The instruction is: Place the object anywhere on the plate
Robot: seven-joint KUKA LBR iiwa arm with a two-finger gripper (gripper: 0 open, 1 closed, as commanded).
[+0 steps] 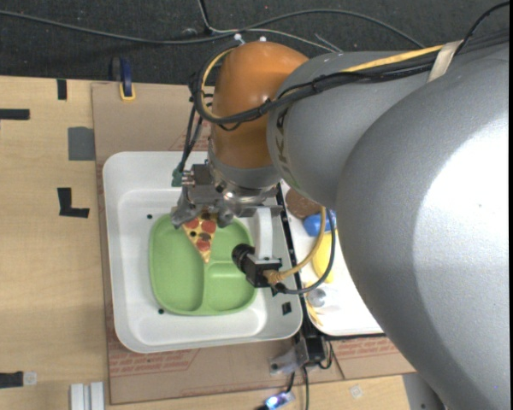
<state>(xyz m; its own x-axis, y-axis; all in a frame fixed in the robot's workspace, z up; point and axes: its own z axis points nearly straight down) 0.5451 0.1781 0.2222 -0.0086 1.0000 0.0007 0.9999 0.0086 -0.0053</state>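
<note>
A green divided plate (181,273) lies in the left white bin (128,229). Over the plate's upper right part sits a small pizza-slice toy (203,237), yellow with red spots, its tip pointing down toward the plate's ridge. My gripper (207,217) hangs right above the slice's wide end, with the orange band and grey wrist over it. The slice's top edge lies under the fingertips; whether it rests on the plate or is held off it I cannot tell.
The right bin (342,319) is mostly covered by the arm; a blue object (313,225) and a brown one (301,202) peek out there. A black cable fitting (248,261) hangs over the plate's right side. Cardboard and wood bench surround the bins.
</note>
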